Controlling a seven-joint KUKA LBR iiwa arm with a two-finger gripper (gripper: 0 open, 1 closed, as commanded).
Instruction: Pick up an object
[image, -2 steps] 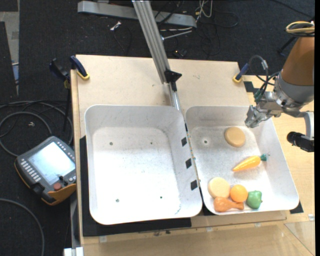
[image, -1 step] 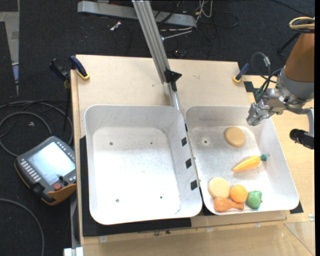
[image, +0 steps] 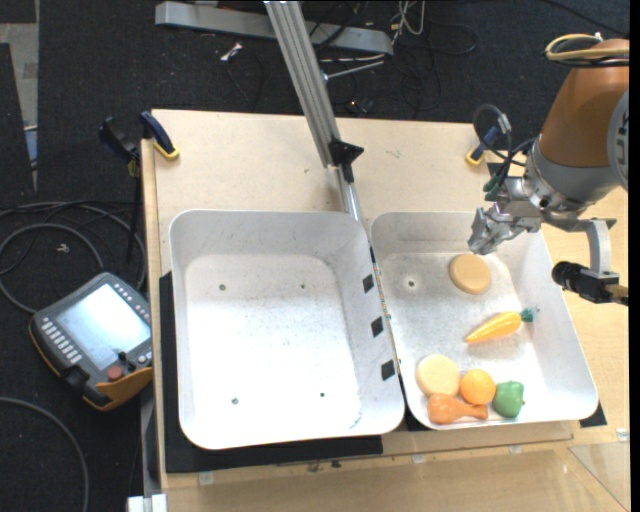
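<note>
The table is a pale wooden board, and two shallow white bins sit on it side by side, their inner rims touching along the middle. The left bin has a smooth, lightly speckled floor and wide open room across it. The right bin holds every object, with bare floor left along its near-left and top-left parts. The arm — grey with an orange band — reaches in from the right and bends down over the bin's upper right corner. Its tool points down just above and beside a round tan disc; whether its fingers are apart or together I cannot tell. Below the disc lies a tapered orange carrot with a green tip, clear of the rim. At the bin's near edge cluster a pale round piece, an orange ball, a green pepper and an orange lumpy piece — all touching or nearly so
</note>
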